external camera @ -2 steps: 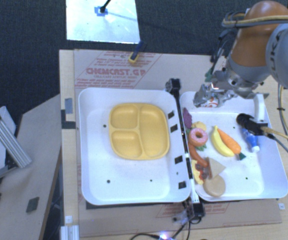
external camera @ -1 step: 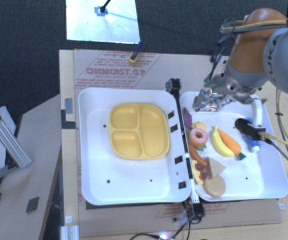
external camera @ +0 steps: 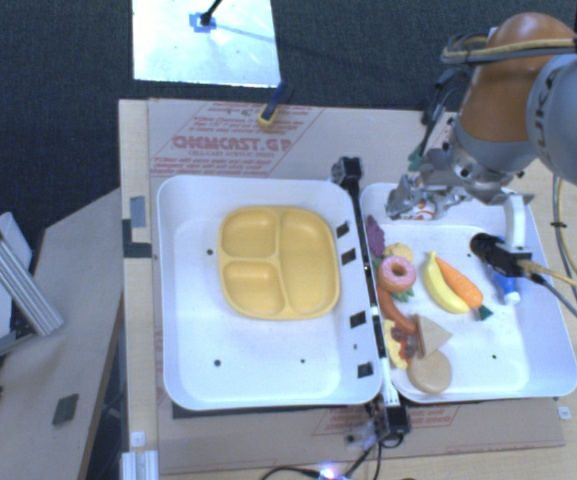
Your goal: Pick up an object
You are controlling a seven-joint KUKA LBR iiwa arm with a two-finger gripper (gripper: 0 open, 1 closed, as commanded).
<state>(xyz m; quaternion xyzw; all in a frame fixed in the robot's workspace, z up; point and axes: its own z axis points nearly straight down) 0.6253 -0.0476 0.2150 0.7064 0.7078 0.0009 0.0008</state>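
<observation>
End effector [external camera: 420, 196], grip state unclear, above right bin [external camera: 543, 363]; donut [external camera: 399, 273], banana [external camera: 442, 286], carrot [external camera: 458, 283] nearby.

Two white bins [external camera: 183, 368], one yellow plate [external camera: 277, 262], one donut [external camera: 399, 273], one banana [external camera: 441, 286], one carrot [external camera: 459, 281].

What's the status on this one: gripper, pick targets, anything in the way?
Gripper low over right bin's far edge, finger state unclear. Banana, carrot, donut lying loose in bin. Yellow tray in left bin.
</observation>
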